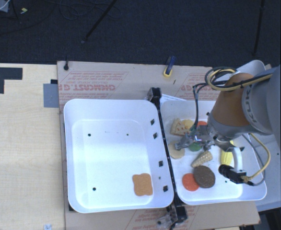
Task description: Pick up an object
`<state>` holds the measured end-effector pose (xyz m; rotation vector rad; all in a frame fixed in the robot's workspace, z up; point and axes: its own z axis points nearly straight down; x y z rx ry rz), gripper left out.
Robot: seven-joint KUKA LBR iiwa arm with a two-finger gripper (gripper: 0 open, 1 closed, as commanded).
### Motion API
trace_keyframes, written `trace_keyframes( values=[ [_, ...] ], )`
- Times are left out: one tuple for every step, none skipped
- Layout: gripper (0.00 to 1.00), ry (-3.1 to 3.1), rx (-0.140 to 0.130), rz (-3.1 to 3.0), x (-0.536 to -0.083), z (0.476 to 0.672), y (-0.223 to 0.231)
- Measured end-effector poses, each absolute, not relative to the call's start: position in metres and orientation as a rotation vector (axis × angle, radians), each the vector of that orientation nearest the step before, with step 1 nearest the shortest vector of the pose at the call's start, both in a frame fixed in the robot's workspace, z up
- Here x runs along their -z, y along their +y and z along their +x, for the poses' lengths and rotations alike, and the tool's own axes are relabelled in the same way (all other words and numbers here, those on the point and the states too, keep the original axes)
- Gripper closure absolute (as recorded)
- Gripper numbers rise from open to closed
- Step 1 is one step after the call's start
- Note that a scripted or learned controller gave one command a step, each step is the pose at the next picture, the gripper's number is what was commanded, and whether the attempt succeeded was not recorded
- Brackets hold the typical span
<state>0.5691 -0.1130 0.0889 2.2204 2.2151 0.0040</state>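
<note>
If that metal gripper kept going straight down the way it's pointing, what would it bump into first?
Probably the pale round piece just under the gripper, with the green piece right beside it in the right bin. Depth is hard to judge from above.

Two white bins side by side, centre frame. Left bin (83, 128): one tan toast slice (142, 184), lower right corner. Right bin (255, 193): arm (239, 104) in from upper right, gripper (191, 140) low among the toys. Around it: cheese wedge (180, 126), cone (202, 158), brown disc (204, 176), red-orange piece (190, 182), yellow item (227, 157).
</note>
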Motion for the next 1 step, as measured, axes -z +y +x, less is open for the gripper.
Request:
trace_keyframes(
  values=[
    [0.0, 2.223, 0.0, 2.223, -0.0878, 0.6062, -0.1168]
  ],
)
